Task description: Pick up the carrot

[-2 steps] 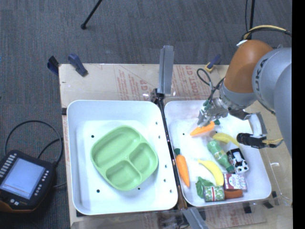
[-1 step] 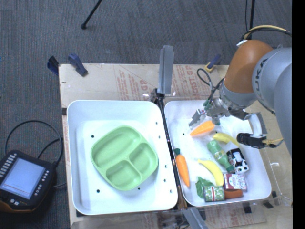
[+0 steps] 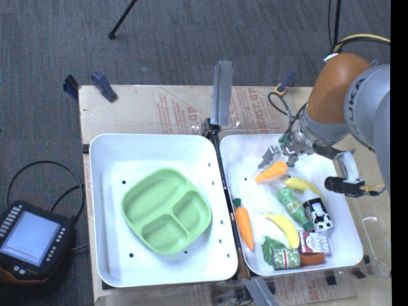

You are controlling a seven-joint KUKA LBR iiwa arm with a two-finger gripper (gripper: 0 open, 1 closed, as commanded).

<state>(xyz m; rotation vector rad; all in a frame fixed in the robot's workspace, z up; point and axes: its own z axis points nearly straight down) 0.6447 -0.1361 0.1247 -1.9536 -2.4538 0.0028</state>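
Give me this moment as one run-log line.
arm: over right bin | claw: at orange carrot piece | whole carrot: lying by left wall, untouched | green tray: left bin

Arm reaches from right, wrist down; jaws seemingly closed.

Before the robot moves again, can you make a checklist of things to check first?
1. Carrot near gripper: ok, an orange carrot piece lies just below it in the right bin.
2. Carrot held: cannot tell.
3. Another carrot there: ok, by the bin's left wall.
4. Neighbours crowding: not ok, a yellow banana and green bottle lie close.
5. Green tray out of the way: ok, in the left bin.
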